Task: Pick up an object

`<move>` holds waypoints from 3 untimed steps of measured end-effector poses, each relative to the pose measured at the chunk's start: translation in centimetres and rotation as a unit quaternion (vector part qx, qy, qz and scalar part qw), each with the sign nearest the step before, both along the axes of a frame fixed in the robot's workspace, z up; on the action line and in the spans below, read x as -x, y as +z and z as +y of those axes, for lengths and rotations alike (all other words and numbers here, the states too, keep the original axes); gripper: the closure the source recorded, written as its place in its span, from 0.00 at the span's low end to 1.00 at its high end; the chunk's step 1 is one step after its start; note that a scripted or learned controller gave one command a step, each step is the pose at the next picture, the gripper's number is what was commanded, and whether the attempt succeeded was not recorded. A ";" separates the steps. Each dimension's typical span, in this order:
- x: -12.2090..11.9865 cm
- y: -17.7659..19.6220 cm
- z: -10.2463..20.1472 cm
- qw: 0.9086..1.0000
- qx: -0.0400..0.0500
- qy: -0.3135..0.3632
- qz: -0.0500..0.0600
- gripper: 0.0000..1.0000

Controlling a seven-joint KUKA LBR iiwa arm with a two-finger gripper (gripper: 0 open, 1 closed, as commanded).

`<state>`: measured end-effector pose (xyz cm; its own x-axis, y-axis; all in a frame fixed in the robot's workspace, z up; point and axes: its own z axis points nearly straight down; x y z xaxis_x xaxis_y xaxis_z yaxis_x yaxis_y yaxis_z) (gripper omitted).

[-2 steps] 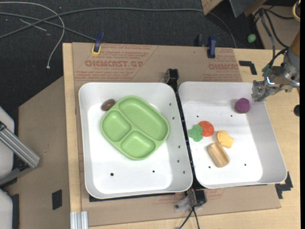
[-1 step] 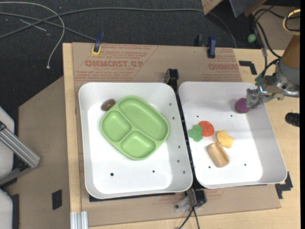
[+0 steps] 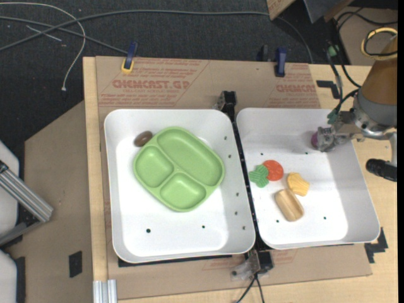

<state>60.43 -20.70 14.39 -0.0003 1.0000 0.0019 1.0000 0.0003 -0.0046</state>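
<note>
My gripper (image 3: 326, 137) hangs low over the far right part of the right bin (image 3: 341, 226). A small purple object (image 3: 315, 140) sits right at its tip, on the left side; whether it is gripped is unclear. Nearer the bin's middle lie a red round piece (image 3: 274, 168), a green leafy piece (image 3: 258, 177), a yellow piece (image 3: 298, 184) and a tan oblong piece (image 3: 289, 205). All of these are well to the left of and below the gripper.
The left bin (image 3: 126, 232) holds a green divided plate (image 3: 178, 168) and a small brown object (image 3: 143, 139) by the plate's far left corner. The arm's grey body (image 3: 379, 106) comes in over the right bin's right wall. Cables lie beyond the bench.
</note>
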 end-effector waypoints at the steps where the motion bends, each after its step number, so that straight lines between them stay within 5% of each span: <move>1: 0.1 -5.3 0.1 1.000 0.000 0.000 0.001 0.00; 2: -0.1 -3.8 0.0 1.000 0.001 0.000 -0.003 1.00; 3: -0.1 2.8 0.2 1.000 0.002 0.000 -0.006 1.00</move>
<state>60.56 -20.54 17.15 -0.0013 1.0000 -0.0025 1.0000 0.0013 0.0076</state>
